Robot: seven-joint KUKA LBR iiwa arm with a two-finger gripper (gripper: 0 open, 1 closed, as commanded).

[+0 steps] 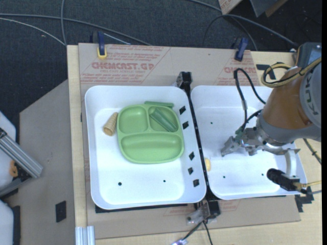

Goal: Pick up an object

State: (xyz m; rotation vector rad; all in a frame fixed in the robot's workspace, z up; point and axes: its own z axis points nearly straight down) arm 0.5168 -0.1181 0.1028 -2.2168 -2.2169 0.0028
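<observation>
Hand (228,148) in right bin (225,185) — green tray (150,147) well apart, left bin.

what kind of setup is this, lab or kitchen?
Most likely a robotics lab bench, not a kitchen. Two white bins sit clamped onto a board, loose cables run over the dark carpet, and the arm reaches over the right bin. The green plate and cone look like toy props.
</observation>
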